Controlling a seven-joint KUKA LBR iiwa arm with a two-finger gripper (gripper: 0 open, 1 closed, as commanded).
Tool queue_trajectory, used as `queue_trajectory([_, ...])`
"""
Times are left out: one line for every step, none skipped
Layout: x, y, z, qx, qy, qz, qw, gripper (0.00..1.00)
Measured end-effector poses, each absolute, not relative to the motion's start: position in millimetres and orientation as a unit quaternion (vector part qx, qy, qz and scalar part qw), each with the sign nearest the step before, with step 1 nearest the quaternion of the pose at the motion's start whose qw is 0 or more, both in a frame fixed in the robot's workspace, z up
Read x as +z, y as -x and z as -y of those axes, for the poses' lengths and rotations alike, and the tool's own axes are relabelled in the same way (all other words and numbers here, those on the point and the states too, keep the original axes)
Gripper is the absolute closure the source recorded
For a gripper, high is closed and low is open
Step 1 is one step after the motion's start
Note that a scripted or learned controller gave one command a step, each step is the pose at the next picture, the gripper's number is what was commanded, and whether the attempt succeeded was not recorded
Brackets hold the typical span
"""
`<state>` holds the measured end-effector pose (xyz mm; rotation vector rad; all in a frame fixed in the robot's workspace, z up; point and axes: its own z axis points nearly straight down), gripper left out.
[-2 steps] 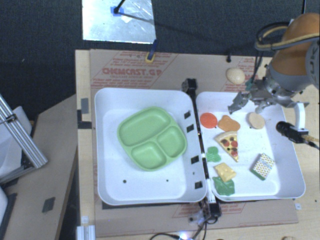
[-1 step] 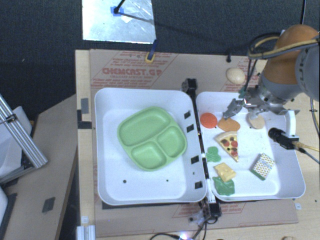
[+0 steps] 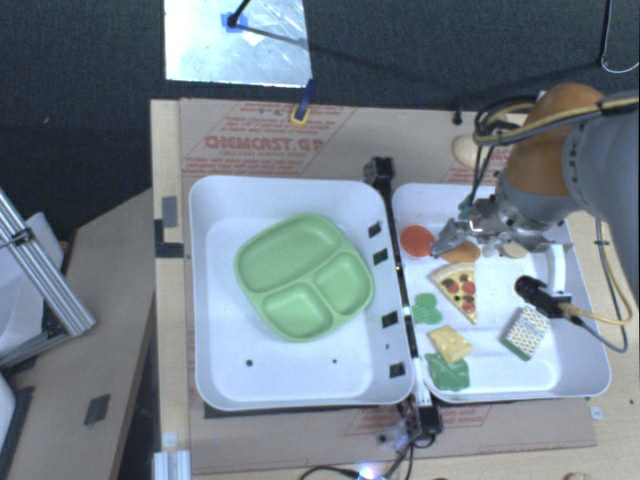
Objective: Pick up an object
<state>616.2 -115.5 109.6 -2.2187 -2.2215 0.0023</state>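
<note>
Cardboard under the bins reads "CHEMCAST GP" [image 3: 264, 141] in red; gripper [image 3: 452, 240] low in right bin [image 3: 585, 368], finger state unclear, just beside the red disc [image 3: 416, 239] and above the pizza slice [image 3: 459, 290], whose tip points near-right; green divided tray [image 3: 303, 276] in left bin [image 3: 220, 368].

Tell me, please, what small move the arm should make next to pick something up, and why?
Probably a short drop straight down toward the tan piece. The gripper hangs over the right bin just above that piece, with the red disc to its left and the pizza slice just below in the view. I cannot tell how the fingers stand, so check that first.
</note>
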Motion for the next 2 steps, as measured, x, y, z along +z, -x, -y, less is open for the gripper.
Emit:
queue_trajectory([84,-616.9,115,0.0001,0.707,0.708,0.0,0.0])
queue_trajectory([98,-618.9,116,-0.0018,0.707,0.707,-0.004,1.0])
